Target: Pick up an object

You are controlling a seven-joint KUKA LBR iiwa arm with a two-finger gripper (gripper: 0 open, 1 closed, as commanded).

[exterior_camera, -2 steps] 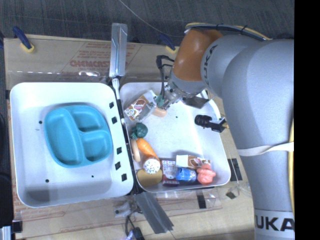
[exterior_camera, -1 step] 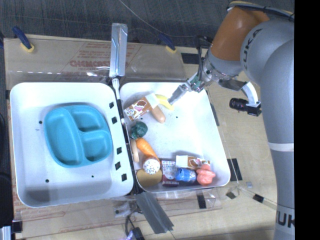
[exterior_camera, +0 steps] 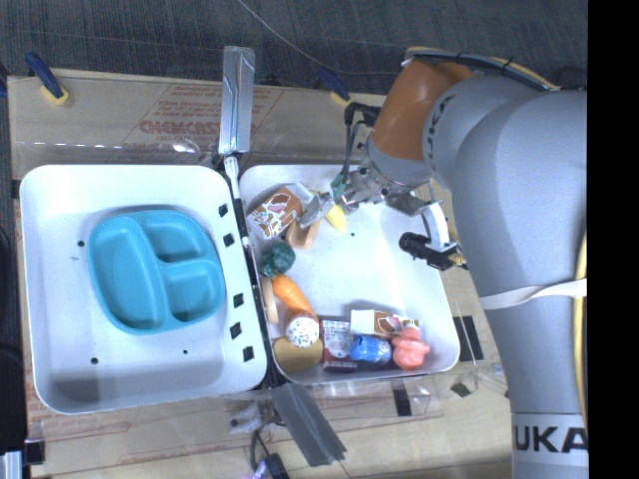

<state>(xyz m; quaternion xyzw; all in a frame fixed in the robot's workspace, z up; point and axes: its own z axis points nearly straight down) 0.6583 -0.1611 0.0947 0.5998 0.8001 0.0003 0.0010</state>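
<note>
The left bin [exterior_camera: 50, 267] holds a blue tray [exterior_camera: 155, 267]. In the right bin [exterior_camera: 419, 287], the toys sit unlifted, so picking remains. The gripper [exterior_camera: 334, 203] is low near a brown packet [exterior_camera: 277, 211]; whether the jaws are clenched or released I cannot tell. A cardboard-covered table [exterior_camera: 130, 118] stands on dark carpet [exterior_camera: 120, 8].

The arm [exterior_camera: 499, 198] hides the right bin's [exterior_camera: 439, 297] far corner behind the gripper [exterior_camera: 334, 200]; small toys [exterior_camera: 374, 339] well below it are too jumbled to identify
</note>
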